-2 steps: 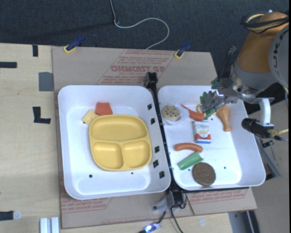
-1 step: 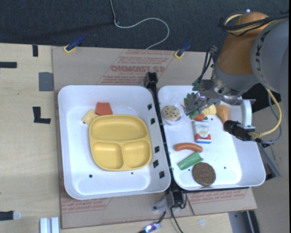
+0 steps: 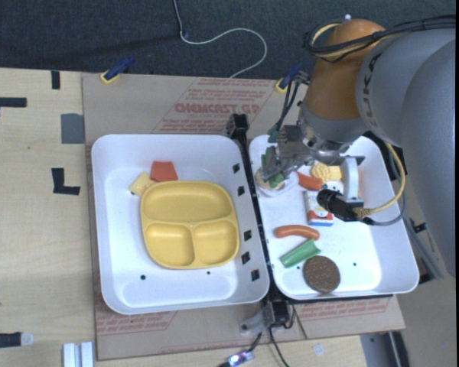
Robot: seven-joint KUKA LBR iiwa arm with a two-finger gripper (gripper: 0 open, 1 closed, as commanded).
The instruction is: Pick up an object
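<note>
Below, we see our metal two-finger gripper (image 3: 272, 176) low in the shallow white right bin (image 3: 382, 270), finger state unclear, brown round cookie (image 3: 321, 274) well apart.

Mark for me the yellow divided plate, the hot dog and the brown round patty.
yellow divided plate (image 3: 190, 224): camera view, on the ridge between its compartments, left bin.
hot dog (image 3: 297, 232): camera view, middle of its length, right bin.
brown round patty (image 3: 321, 274): camera view, centre of its top face, right bin.
</note>
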